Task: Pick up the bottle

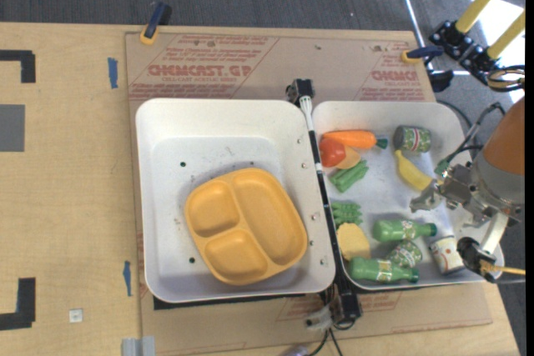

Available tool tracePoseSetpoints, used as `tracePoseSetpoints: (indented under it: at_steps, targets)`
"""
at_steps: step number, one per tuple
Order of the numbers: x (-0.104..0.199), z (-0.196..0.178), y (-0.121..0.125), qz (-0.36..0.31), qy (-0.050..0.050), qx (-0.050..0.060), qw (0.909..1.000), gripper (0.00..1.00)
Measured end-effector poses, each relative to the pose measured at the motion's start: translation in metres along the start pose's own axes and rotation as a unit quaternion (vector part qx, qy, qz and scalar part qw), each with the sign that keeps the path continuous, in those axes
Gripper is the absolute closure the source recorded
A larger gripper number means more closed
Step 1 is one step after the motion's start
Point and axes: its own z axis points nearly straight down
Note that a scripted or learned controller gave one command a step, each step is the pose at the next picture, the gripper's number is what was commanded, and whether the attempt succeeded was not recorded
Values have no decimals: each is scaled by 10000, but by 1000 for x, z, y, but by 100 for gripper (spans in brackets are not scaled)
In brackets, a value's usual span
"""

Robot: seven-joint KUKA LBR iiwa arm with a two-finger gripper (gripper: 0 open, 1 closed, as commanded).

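Now: gripper (pixel 434 194) over rt bin (pixel 455 122).
You can't tell its claw state; green bottle (pixel 402 228) lies just beside, w/ nothing gripped.

Bench (pixel 67 204): tan wooden top, bearing black angular marks and blue tape strips along its left part. Cardboard sheet (pixel 250 62) printed with red lettering is lying flat on it, clamped at the far edge by two yellow-and-blue clamps (pixel 154 21). Two shallow white bins are sitting side by side on the cardboard, left bin (pixel 158 179) and right bin (pixel 450 121), walls touching.
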Motion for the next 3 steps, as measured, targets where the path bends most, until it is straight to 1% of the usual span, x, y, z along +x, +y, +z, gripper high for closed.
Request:
tracePoseSetpoints:
  at_steps: [1, 2, 3]
  targets:
    - [34, 15, -39, 1858, 5, -105, 9825, 0]
    - [72, 15, -63, 1172, -10, -112, 9930, 0]
    - [149, -80, -80, 1590, 4, -7, 9873, 0]
